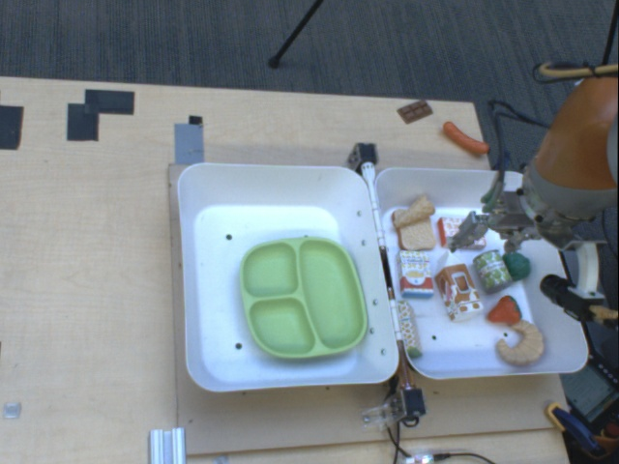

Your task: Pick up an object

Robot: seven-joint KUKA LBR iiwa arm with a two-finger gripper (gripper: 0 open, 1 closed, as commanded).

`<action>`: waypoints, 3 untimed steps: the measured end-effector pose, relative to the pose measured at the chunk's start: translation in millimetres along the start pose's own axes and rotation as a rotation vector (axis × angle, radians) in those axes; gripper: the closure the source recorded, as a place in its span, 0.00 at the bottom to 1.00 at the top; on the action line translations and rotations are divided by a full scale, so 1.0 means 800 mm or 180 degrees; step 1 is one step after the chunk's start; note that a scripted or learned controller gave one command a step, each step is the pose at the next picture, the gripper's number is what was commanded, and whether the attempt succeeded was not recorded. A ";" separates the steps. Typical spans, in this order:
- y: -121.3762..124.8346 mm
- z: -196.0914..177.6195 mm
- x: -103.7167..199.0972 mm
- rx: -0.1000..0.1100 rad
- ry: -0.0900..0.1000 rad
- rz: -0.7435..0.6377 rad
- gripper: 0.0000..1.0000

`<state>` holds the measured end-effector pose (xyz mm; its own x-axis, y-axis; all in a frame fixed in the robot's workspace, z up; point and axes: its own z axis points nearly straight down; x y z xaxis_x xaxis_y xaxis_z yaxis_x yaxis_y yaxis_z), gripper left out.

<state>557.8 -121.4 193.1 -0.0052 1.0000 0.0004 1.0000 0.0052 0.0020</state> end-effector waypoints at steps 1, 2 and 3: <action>-0.081 0.124 0.024 -0.0001 0.0001 0.0009 0.00; -0.079 0.111 0.024 -0.0011 0.0001 0.0008 1.00; -0.087 0.010 0.119 -0.0002 0.0004 0.0000 1.00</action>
<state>487.6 -26.9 184.7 -0.0052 1.0000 0.0016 1.0000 0.0052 0.0027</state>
